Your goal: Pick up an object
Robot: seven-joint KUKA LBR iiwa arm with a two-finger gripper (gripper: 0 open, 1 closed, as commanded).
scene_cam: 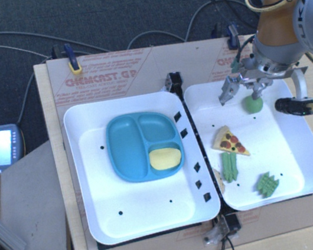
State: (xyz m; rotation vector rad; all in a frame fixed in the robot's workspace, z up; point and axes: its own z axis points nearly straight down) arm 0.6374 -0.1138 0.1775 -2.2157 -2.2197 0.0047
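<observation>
my gripper (240,90) hangs with fingers spread and holding nothing, just left of the round green piece (253,104) near the right bin's (304,143) back wall. i reckon it drops beside the piece and nudges it away.

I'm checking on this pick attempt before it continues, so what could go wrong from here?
The gripper hangs open over the right bin's far end, and the small round green object sits beside one finger rather than between them. Closing there might grab nothing, or nudge it away. That object also lies near the bin's back wall, so a descending finger could strike the rim.
</observation>
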